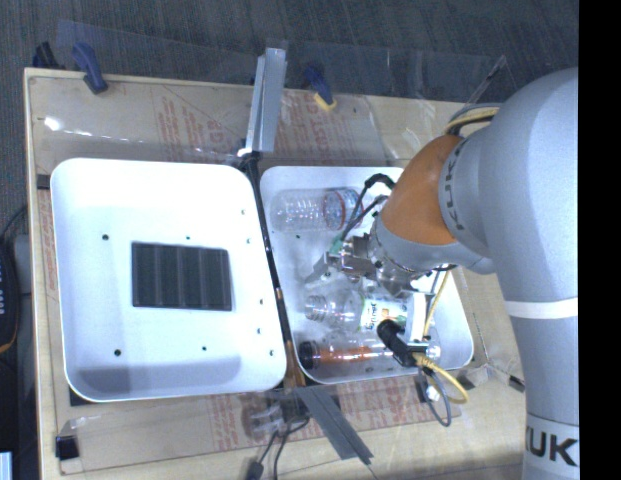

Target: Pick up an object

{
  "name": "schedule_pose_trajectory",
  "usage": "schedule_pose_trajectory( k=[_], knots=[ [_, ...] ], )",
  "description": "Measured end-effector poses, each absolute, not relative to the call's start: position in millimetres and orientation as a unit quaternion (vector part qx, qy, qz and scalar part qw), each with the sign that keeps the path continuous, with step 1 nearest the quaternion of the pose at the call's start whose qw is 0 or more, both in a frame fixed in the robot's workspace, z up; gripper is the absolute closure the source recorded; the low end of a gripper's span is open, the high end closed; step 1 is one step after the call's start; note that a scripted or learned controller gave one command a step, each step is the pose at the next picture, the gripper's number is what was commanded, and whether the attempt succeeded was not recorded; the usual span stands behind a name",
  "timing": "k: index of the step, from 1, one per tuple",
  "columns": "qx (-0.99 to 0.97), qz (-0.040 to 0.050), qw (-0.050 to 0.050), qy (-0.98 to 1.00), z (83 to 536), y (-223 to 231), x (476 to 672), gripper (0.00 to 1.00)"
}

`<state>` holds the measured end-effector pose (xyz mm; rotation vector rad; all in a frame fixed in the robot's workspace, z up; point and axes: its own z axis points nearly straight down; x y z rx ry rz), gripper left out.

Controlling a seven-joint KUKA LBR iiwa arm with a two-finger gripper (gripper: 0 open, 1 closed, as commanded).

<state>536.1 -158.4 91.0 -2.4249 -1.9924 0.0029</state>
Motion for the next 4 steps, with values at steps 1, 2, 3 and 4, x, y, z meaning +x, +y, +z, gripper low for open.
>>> schedule_pose_trajectory(
  k=[1,2,3,4],
  knots=[
    [-0.728,-0.0004,-0.001,-0.686,93,-201,539.1,0.00],
    [-0.662,-0.0014,-0.003,-0.750,105,-204,498.5,0.00],
    [-0.619,-0.0006,0.000,-0.785,92,-153,477.8,0.00],
    [-0.683,-0.0001,-0.001,-0.730,93,-121,504.9,0.00]
  ],
)
